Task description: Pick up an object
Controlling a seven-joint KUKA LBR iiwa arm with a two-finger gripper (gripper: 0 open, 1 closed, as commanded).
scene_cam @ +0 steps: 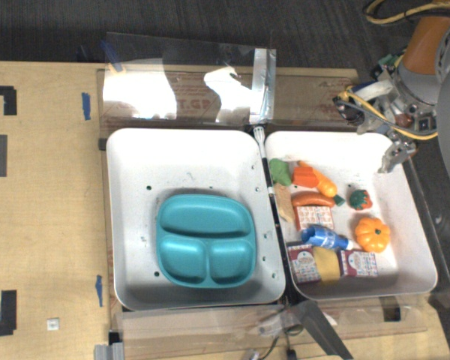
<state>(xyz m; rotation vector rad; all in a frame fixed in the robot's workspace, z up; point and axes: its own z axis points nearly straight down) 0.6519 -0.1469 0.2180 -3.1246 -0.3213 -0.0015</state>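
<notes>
Gripper (396,156) hangs over right bin's (418,265) far right corner, fingers' state unreadable, holding nothing visibly. Toy pumpkin (372,233) sits nearby; teal divided tray (205,238) occupies left bin (127,163).

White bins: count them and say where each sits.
2. One white bin sits on the left, holding a teal tray; the other bin sits beside it on the right, holding toy food.

Tool (396,158) above right bin (420,265) of toy food

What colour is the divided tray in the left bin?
Teal, a plain blue-green, on the divided tray in the left bin; the camera view shows it.
</notes>
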